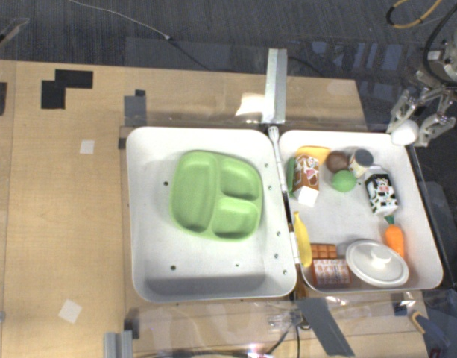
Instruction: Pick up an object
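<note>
Two bins (139, 200) sit below; the spread hand (422, 119) pinches nothing above the cluttered right one's corner.

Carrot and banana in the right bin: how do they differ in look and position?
The carrot is orange with a green tip at its upper end; the banana is plain yellow. The carrot is short and stubby, the banana longer and slimmer. The carrot lies near the bin's right wall beside the white bowl; the banana lies along the left wall, next to the divider. Both lie flat, roughly lengthwise up-down in the camera view, in the right bin.
</note>
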You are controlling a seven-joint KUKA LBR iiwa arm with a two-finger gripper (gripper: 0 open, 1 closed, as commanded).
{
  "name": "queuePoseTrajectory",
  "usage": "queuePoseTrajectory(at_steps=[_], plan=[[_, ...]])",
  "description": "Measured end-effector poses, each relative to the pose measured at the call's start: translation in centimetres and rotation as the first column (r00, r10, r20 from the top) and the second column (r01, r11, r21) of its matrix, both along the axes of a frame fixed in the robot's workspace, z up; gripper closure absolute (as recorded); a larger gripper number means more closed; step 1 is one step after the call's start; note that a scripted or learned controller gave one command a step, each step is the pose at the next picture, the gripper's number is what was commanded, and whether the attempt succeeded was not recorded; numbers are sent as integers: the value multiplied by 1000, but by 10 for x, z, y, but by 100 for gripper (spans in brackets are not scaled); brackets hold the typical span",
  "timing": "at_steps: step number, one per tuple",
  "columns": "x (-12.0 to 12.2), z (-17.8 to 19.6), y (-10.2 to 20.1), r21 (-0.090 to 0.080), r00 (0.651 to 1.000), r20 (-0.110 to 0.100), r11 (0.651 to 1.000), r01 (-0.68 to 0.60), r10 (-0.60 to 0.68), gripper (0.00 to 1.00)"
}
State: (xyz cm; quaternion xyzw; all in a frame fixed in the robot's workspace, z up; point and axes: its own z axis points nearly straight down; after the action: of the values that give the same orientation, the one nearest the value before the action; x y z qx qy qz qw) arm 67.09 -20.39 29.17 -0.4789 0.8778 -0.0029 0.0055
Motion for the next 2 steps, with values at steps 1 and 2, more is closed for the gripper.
queuePoseTrajectory(at_steps=[1, 2], plan=[[0, 5, 1, -1, 992, -2, 992, -129, 129, 100], [-3, -5, 0, -2, 930, -3, 930, -367, 367, 100]])
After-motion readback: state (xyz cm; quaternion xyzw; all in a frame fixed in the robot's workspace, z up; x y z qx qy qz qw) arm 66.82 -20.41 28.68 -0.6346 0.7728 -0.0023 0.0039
